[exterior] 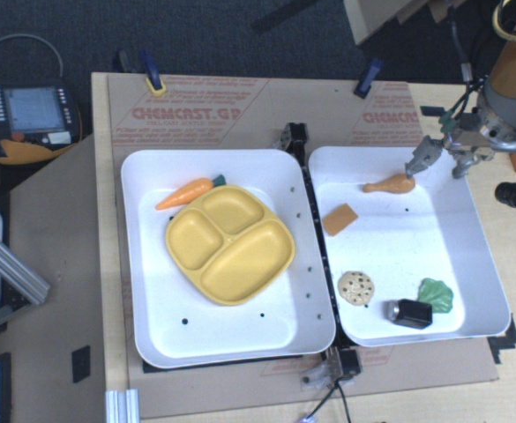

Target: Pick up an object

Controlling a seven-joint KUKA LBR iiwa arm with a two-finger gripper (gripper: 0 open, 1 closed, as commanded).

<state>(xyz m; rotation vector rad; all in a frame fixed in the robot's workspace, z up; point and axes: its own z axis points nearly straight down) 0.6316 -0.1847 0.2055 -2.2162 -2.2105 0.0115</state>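
Note:
In the right bin (469, 227) lie a tan drumstick (388, 184) at the back, an orange wedge (340, 219), a speckled cookie (356, 287), a black block (409, 313) and a green leafy piece (436, 294). My gripper (441, 163) hangs over the bin's back right part, open, with nothing between its fingers. Its left fingertip is just right of the drumstick's thick end; whether they touch is unclear.
The left bin (143, 263) holds a yellow divided plate (229, 243) and an orange carrot (184, 192) behind it. A black clamp (295, 136) sits between the bins at the back. The arm's orange band (510, 73) is at the right edge.

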